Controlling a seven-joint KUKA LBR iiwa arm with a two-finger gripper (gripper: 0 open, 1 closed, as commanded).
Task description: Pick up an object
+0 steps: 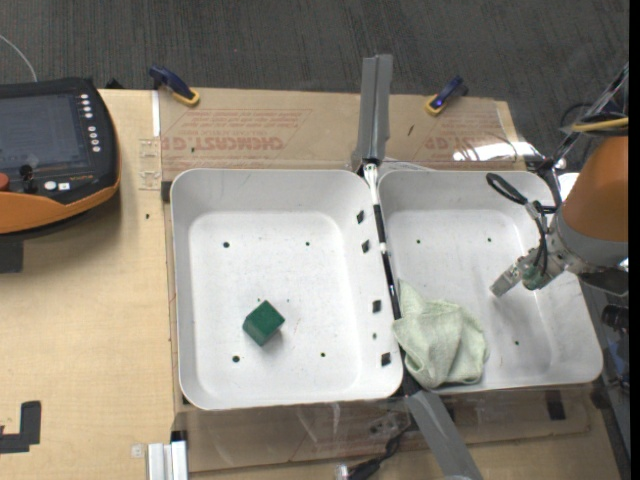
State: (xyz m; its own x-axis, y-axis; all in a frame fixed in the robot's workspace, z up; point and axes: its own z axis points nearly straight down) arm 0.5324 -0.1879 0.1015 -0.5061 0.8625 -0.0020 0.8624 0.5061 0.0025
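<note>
Green cube of foam-like material (264,322) rests alone on the floor of the left shallow white bin (190,268), toward its near-left part, well apart from the arm. Crumpled pale-green cloth (442,342) lies in the right bin's (560,368) near-left corner, against the divider. Two-finger gripper (506,283) hangs low over the right bin, beside the cloth, holding nothing; whether it stands open cannot be told. Cardboard-covered bench (90,368), clamped at the rear, stands on dark carpet (250,18).

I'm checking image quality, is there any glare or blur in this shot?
Camera view: a bright glare patch on the cardboard behind the right bin; the end effector looks slightly soft; the green block and cloth are sharp.
</note>
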